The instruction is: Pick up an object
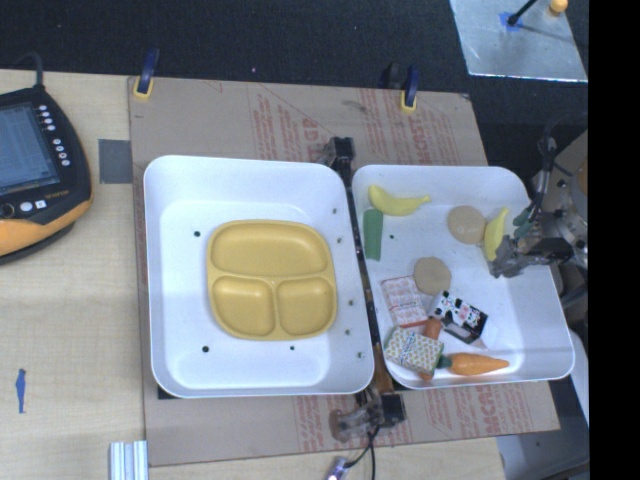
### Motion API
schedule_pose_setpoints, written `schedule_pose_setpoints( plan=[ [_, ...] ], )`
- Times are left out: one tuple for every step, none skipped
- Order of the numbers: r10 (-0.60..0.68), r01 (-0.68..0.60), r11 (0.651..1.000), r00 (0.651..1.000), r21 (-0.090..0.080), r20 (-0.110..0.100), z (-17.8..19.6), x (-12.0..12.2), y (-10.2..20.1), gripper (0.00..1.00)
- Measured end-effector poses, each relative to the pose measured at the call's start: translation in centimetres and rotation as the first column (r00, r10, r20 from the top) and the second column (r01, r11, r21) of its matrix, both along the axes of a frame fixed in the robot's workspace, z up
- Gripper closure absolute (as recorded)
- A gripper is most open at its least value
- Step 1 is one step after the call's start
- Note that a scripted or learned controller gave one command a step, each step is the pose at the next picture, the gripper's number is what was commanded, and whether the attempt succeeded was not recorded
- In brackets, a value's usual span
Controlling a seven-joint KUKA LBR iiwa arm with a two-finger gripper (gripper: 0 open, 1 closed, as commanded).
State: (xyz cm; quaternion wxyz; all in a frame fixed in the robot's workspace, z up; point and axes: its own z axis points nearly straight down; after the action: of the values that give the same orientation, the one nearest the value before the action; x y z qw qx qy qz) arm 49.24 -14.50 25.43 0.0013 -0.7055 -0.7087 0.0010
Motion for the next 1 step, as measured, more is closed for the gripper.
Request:
schedule_pose_setpoints(
  plan=[
    [0.002, -0.002, 1.000, 1.000, 0.000, -0.003, -10.95, -1.68, 5.13, 0.00]
  ],
)
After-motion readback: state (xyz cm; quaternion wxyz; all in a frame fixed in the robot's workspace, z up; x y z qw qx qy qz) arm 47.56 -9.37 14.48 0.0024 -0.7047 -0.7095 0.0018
